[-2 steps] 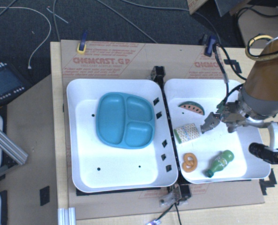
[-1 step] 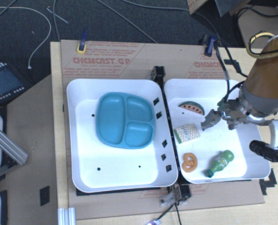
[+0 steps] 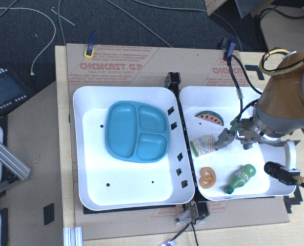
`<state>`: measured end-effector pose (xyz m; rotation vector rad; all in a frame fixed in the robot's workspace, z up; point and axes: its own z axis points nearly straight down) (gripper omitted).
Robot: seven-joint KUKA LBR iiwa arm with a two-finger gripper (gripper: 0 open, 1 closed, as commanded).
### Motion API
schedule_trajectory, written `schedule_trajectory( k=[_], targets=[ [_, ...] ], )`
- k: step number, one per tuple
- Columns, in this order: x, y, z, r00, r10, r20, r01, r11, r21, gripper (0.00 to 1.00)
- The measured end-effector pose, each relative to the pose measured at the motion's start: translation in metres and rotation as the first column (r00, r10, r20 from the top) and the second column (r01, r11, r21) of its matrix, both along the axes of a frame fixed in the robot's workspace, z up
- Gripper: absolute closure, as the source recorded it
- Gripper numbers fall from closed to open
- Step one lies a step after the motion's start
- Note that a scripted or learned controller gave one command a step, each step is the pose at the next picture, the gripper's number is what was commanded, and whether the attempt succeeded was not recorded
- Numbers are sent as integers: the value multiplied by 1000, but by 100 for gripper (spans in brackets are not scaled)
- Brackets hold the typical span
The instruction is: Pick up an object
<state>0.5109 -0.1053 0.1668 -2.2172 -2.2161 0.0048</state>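
The blue plate (image 3: 138, 131) takes up most of the left bin (image 3: 90, 188). The right bin (image 3: 254, 188) is crowded; bare floor lies behind the watermelon slice (image 3: 209, 118).

Dark carpet floor (image 3: 141, 14), loose cables (image 3: 44, 19), cardboard-topped bench (image 3: 141, 60).

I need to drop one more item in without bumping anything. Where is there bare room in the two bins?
Left bin: bare floor in front of and left of the blue plate. Right bin is crowded: watermelon slice, sandwich, pretzel, green bottle and gripper.
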Motion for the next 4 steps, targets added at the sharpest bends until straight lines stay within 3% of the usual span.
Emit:
schedule_trajectory(
  k=[2,3,4],
  targets=[
    [11,3,-79,1000,1,7,-1,1000,4,0],
    [13,4,-66,1000,2,14,-2,1000,4,100],
    [9,0,-4,1000,1,12,-1,1000,-4,100]
  ],
)
